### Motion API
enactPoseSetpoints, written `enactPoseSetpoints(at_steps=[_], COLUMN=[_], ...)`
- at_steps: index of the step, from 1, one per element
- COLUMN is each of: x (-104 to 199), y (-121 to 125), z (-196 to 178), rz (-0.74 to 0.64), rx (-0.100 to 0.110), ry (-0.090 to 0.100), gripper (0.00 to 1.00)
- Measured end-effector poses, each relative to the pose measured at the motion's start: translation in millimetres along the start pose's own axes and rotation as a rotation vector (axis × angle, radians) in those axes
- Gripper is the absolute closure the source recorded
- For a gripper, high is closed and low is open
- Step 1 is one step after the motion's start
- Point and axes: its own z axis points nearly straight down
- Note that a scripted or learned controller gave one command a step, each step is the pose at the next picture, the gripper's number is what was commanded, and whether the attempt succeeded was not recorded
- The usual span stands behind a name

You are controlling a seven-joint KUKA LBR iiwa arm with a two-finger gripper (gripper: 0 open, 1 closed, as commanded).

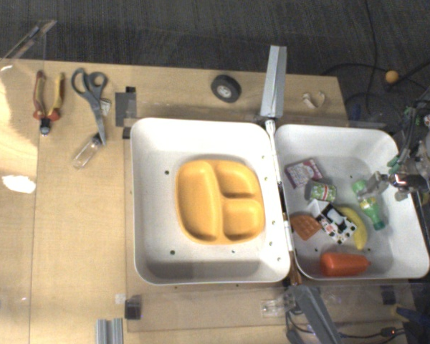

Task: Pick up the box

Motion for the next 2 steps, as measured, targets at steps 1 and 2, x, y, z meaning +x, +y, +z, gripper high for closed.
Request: enactPoseSetpoints(at_steps=[1, 2], x=[59, 92], y=[53, 88], z=[-15, 77], rz=[-0.022, -0.152], rx=[-0.003, 0.002], ry=[0.000, 0.001], gripper=[0.00, 0.00])
